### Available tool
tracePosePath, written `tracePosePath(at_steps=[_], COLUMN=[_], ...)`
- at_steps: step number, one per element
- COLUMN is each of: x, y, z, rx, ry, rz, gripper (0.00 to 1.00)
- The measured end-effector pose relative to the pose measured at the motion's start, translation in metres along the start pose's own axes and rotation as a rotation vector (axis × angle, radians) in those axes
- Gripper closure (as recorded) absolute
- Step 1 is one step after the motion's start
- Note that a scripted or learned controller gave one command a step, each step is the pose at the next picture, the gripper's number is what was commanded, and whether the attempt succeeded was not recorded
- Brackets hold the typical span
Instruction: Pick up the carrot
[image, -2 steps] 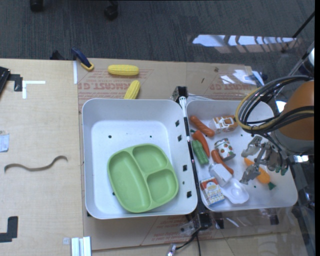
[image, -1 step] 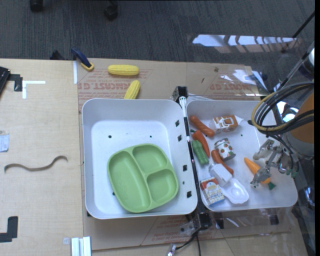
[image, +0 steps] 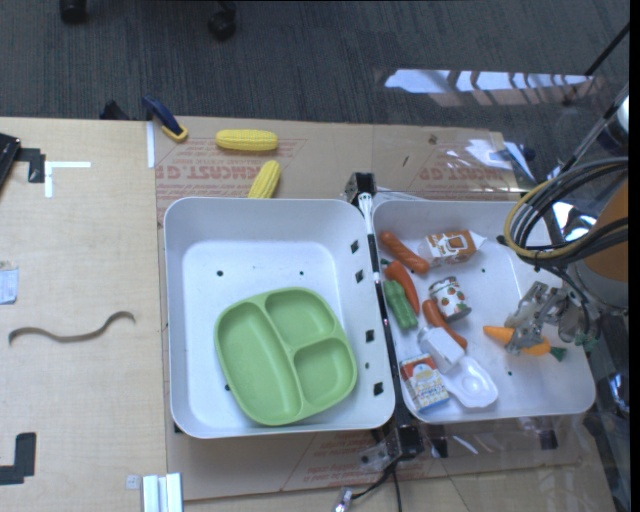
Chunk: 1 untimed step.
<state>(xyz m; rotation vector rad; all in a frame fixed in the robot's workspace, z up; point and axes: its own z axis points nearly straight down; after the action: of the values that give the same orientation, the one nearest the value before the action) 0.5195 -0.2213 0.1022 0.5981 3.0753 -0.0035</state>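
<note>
My claw (image: 533, 325) is down in the right bin (image: 560, 400), low over the carrot (image: 512, 337), which lies on the bin floor near the right-hand side, its pointed orange end sticking out to the left and a bit of green at the other end. I'm right on top of it, and the metal hides its middle, so I cannot tell how my claw is set or whether it has any real hold on the carrot. I'd call this the grasp step, not the lift.

The carrot sits apart from the clutter, which is why I come at it from the right: the sausages (image: 404, 255), the green piece (image: 402, 303), the small can (image: 449, 298) and the little cartons (image: 447, 246) crowd the left half of this bin, well clear of me. The left bin (image: 190, 300) carries a green divided plate (image: 285, 355). Two corn cobs (image: 255, 160) lie on the bench (image: 80, 260) beyond the bins, out of my way.
</note>
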Motion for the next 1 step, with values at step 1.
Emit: tracePosePath(at_steps=[1], x=[-0.0019], y=[0.0009], z=[-0.01], rx=[0.001], ry=[-0.005], rz=[-0.003], gripper=[1.0])
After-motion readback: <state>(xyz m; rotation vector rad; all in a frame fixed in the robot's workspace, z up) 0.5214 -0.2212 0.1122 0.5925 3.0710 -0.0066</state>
